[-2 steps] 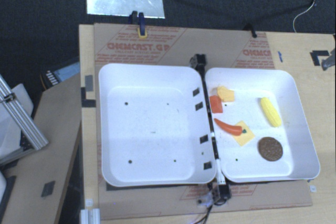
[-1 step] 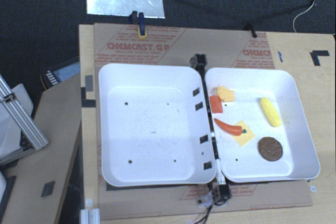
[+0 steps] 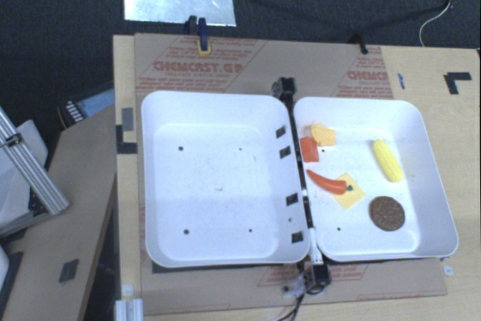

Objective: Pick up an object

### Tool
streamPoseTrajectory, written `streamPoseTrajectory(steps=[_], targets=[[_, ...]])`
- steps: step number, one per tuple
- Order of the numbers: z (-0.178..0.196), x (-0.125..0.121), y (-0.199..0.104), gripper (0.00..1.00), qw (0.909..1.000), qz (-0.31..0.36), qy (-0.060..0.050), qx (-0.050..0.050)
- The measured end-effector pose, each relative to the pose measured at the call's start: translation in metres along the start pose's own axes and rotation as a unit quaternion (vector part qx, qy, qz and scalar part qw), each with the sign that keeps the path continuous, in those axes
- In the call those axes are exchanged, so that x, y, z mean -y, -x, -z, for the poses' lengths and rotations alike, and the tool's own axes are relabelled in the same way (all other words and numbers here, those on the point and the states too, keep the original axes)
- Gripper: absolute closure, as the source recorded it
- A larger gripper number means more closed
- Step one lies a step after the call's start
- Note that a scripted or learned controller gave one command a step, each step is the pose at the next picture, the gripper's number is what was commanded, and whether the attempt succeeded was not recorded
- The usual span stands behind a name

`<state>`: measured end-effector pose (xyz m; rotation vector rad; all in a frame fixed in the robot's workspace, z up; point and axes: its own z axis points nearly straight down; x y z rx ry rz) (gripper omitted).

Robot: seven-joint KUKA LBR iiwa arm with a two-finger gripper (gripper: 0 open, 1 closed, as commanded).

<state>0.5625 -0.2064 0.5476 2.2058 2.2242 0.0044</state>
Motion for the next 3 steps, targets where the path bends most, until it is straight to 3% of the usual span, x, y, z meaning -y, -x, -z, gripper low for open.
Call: streamPoseTrajectory(steps=[1, 3], targets=[[-0.124, -0.031, -0.006, 1.00, 1.0000, -0.001, -0.008, -0.004], [-0.086, 0.079, -0.001, 1.00, 1.0000, -0.004, -0.002, -0.002]])
